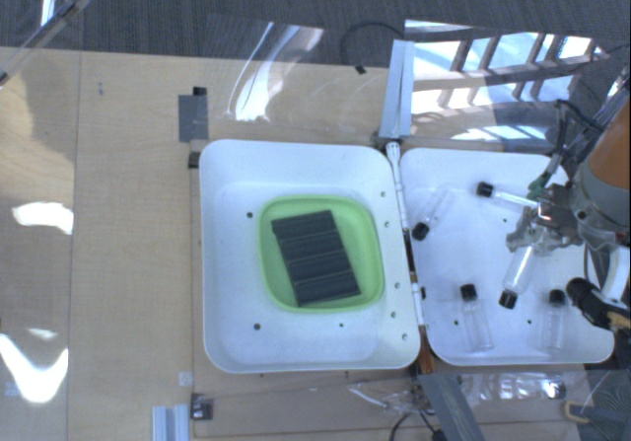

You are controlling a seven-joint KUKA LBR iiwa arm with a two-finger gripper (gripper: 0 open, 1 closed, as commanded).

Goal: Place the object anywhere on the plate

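Below the claw [537, 232], touching it: clear plastic vial w/ black cap [514, 279], lying in right white bin [444, 168]. Claw state: cannot tell. Far left of claw: green square plate [367, 232] bearing dark ridged block [315, 257]. Advice: confirm vial is gripped mid-body, lift clear of bin walls, release over bare green.

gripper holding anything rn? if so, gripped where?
Cannot be told. The gripper sits over the right bin at the upper end of a clear vial, black cap pointing away, but a grip isn't visible.

Block [315, 257] on plate [368, 244], left bin [227, 330]
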